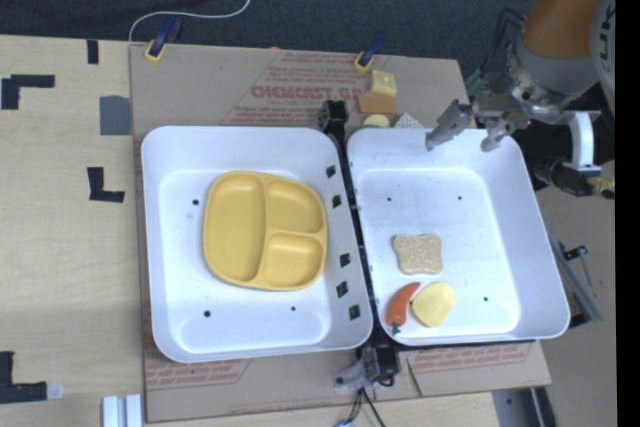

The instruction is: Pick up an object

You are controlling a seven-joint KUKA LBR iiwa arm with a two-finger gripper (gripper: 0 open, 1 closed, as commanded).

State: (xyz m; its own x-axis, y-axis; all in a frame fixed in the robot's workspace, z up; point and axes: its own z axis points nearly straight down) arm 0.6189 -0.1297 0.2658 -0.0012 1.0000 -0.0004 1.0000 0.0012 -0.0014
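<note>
Here we see the gripper (470,127) poised over the far rim of the right bin (530,215), its jaws spread apart with nothing between them — a stance that, we judge, suits an arm about to descend and choose something rather than one already carrying a load. The arm reaches in from the right, its orange band visible above the wrist.

The candidates for picking lie in the right bin, bunched toward its near edge: a pale piece of toy toast (417,254), a yellow rounded piece (433,304) just below it, and a red-orange chili pepper (402,302) lying against the yellow piece's left side. All three sit well apart from the gripper, so we expect the arm would need to travel across the bin before closing on any of them. The pepper and the yellow piece touch, which could make a clean grasp of either awkward.

The left bin (170,215) holds a yellow divided plate (265,230), lying flat. Beyond the bins, on the table (60,245) — near the centre clamp — rest a few small blocks (378,93).
</note>
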